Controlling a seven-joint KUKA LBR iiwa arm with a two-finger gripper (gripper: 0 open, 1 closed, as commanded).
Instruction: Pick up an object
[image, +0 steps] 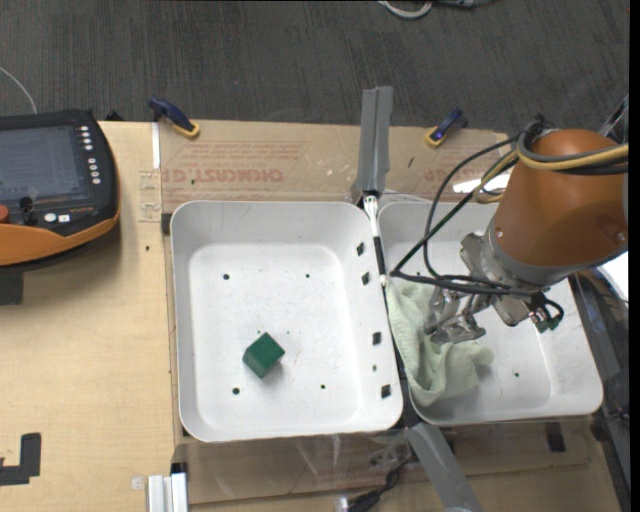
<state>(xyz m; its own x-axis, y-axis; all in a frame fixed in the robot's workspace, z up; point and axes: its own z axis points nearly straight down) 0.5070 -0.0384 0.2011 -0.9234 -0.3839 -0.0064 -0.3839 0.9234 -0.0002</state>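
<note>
Black-and-orange handheld control pendant (45, 185): on the desk (80, 350) at 9 o'clock.
Blue-and-orange spring clamps (172, 116) (445, 127): cardboard's far edge, 11 and 1 o'clock.

I'm working in a robotics lab: a plywood bench (80, 380) on grey carpet (250, 50), a cardboard sheet (270, 165) held down by spring clamps (175, 117), two white bins (200, 400), a teach pendant (50, 180) at the left, and loose cables (440, 240) trailing off the arm (560, 200).
</note>
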